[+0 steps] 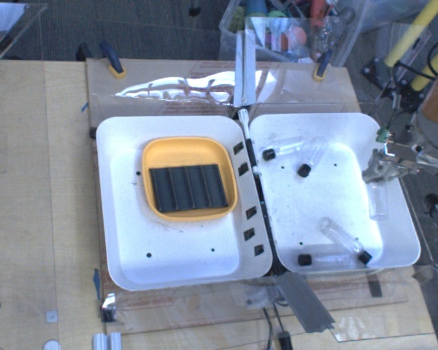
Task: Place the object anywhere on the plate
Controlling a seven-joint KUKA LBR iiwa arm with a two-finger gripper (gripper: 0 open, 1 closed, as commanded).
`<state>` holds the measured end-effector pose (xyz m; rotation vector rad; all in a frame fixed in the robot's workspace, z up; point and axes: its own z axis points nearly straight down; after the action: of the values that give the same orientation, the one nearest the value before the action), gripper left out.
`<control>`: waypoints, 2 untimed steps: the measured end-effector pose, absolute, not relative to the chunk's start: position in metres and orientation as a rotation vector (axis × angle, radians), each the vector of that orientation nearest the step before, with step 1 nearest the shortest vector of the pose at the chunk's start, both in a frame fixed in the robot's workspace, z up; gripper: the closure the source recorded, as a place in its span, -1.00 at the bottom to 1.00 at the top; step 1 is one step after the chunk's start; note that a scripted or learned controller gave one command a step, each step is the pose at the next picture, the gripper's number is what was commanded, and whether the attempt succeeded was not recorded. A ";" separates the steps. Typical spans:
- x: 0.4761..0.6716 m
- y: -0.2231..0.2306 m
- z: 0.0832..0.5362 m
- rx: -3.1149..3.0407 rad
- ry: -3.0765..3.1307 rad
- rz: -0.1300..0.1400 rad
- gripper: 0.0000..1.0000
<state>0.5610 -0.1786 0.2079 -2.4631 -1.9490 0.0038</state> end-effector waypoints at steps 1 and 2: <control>0.591 -0.169 0.208 -2.153 -2.292 -0.001 1.00; 0.604 -0.152 0.226 -1.810 -2.573 -0.002 1.00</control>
<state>0.6040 -0.1518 0.2265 -1.8096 -2.5735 -0.0021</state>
